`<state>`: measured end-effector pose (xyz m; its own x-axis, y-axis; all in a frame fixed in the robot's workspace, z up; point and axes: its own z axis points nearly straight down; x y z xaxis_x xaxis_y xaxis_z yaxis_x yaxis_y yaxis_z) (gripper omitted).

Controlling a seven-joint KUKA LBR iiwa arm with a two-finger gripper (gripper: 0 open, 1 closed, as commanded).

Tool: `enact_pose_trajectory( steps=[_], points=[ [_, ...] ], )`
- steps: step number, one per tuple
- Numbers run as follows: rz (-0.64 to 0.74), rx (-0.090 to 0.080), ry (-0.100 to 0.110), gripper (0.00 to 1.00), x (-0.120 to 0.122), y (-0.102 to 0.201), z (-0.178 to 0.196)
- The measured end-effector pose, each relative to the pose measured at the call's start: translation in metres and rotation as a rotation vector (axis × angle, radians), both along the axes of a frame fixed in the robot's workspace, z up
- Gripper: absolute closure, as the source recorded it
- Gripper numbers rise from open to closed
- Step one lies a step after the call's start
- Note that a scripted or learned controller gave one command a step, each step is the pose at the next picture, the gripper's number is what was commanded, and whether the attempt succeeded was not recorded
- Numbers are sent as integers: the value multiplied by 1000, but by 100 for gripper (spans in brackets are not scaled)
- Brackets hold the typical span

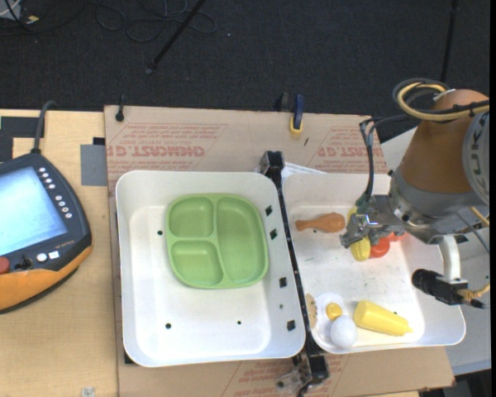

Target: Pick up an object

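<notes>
My gripper (358, 231) is low in the right bin (434, 337), near its middle. It sits right over a small yellow object (361, 251) and a red object (381, 246), partly covering both. A brown drumstick-shaped toy (321, 222) lies just to its left. Toward the bin's front lie a yellow wedge (382, 318), a white egg (342, 332) and a small yellow piece (334, 310). The grey and orange arm (442, 160) comes in from the right.
The left bin (140, 304) holds a green divided plate (216, 241). A black divider (283, 246) separates the two bins. A tablet-like pendant (29, 222) lies on the bench at far left. A black part (438, 286) of the arm hangs over the right bin's right side.
</notes>
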<state>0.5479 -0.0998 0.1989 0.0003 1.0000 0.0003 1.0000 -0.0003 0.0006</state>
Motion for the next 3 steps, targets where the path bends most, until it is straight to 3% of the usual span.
enact_pose_trajectory(
  steps=[1,3],
  points=[
    [1,0,0,100,0,-1,30],
    [3,2,6,100,9,85,18]
  ],
)
